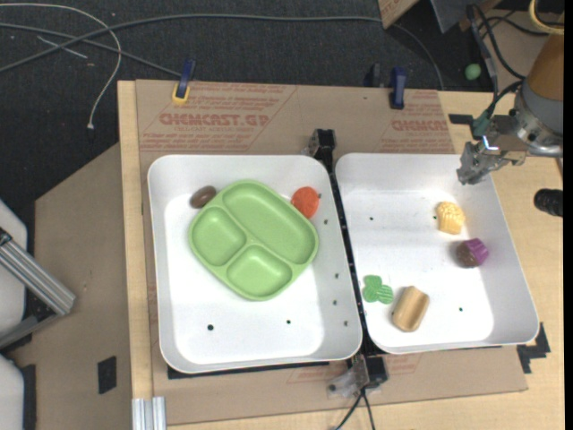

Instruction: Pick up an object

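Note:
My gripper (472, 165) hangs over the far right corner of the right bin (394, 186), with nothing seen between its fingers. Below it in that bin lie a yellow corn-like piece (449, 217), a purple piece (471, 253), a tan cylinder (410, 309) and a small green piece (377, 289). The left bin (179, 303) carries a green divided plate (254, 238), with an orange piece (306, 201) at its far right and a brown piece (203, 196) at its far left.
Both bins rest on a cardboard sheet (233, 115) held by two blue clamps (185, 79) at the back. A black bracket (322, 141) sits between the bins at the far edge. Cables lie on the dark floor behind.

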Tool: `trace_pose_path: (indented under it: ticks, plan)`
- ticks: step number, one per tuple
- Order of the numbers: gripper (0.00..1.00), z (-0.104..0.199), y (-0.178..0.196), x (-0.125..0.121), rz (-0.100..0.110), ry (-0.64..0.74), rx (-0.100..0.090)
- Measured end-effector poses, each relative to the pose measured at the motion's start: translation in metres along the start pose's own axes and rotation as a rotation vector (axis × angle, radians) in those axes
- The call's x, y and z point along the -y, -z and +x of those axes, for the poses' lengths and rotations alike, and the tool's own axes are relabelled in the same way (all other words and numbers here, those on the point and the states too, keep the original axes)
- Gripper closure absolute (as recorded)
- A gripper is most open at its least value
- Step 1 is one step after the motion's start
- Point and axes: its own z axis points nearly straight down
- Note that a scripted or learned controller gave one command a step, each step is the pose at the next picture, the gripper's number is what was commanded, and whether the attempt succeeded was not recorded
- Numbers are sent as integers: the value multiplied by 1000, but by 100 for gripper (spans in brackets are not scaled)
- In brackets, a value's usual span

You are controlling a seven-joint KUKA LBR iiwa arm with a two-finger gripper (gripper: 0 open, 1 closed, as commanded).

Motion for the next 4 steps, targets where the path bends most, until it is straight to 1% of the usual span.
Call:
trace_pose_path:
  ticks: [1, 3, 4]
  plan:
    - [100, 57, 6, -4, 3, 5, -3]
    - [100, 161, 14, -17, 3, 3, -2]
    - [100, 220, -5, -25, 7, 5, -3]
